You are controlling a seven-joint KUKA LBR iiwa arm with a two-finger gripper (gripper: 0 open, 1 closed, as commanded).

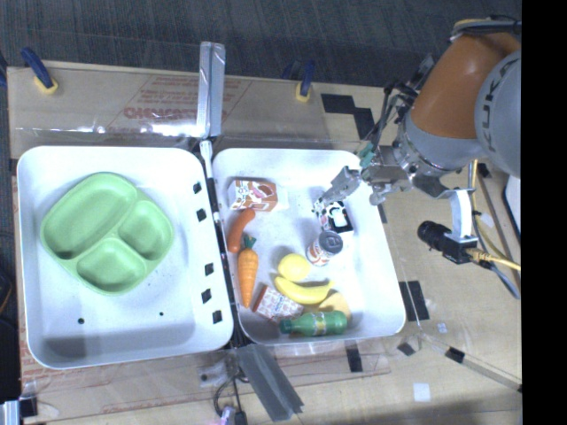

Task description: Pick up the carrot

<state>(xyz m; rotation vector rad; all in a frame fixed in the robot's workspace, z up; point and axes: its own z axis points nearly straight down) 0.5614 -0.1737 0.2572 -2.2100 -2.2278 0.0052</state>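
The carrot (247, 274) lies lengthwise near the left wall of the right bin (376, 224), its green top pointing away from me. A second orange piece (236, 229) lies just beyond it. My gripper (332, 204) hangs over the right part of the same bin, well to the right of the carrot, with its fingers spread and nothing between them.
The right bin also holds a small carton (252, 195), a small can (324, 248), a banana (306, 289), a lemon (293, 266), a green bottle (314, 324) and a packet (277, 305). A green divided plate (106, 230) sits in the left bin (124, 321).
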